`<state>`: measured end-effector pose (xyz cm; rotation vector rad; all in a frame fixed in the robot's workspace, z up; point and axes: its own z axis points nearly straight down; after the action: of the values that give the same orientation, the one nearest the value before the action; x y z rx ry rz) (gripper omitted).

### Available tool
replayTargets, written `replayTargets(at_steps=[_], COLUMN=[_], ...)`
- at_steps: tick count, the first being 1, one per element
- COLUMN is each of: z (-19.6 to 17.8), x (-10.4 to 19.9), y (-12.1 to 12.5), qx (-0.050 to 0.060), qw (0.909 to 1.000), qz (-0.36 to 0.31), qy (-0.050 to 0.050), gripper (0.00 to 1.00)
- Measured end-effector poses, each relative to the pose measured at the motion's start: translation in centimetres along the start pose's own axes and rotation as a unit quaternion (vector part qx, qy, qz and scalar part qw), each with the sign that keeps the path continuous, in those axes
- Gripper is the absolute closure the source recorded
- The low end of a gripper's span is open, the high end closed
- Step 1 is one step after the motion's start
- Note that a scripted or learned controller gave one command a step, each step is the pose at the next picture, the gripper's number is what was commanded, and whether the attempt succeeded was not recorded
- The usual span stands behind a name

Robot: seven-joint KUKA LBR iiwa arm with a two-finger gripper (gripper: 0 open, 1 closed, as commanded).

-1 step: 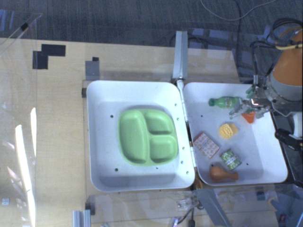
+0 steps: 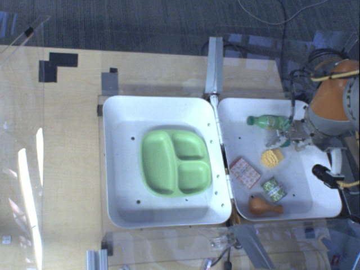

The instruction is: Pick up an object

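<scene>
1. Fingers: can't tell spread or pressed; gripper low in right bin, far side.
2. Yellow object just near of gripper, apart from it.
3. Green bottle lying on its side, just left of gripper, far end of bin.
4. Patterned square pack mid-left; small green pack and brown object at near side.
5. Left bin holds green divided tray.

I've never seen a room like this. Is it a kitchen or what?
Probably not a kitchen: it looks like a robot test lab. A grey and orange robot arm reaches over two white bins on a wooden bench, one holding a green tray, with loose cables lying on the carpet.
</scene>
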<state>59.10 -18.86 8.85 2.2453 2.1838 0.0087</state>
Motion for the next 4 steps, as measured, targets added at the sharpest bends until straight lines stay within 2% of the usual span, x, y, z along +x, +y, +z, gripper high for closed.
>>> replayTargets(at_steps=[1, 2, 3, 4], z=[-1.3, -1.3, -0.1, -1.3], x=[0.2, 0.1, 4.0, 4.1], y=[0.3, 0.3, -2.9, -2.6], qx=[-0.003, -0.003, 0.000, -0.003], qw=[1.0000, 1.0000, 0.9998, 0.9998], qz=[-0.001, -0.001, -0.021, -0.022], qy=[0.001, 0.001, 0.000, 0.001], gripper=[1.00, 0.00, 0.00, 1.00])
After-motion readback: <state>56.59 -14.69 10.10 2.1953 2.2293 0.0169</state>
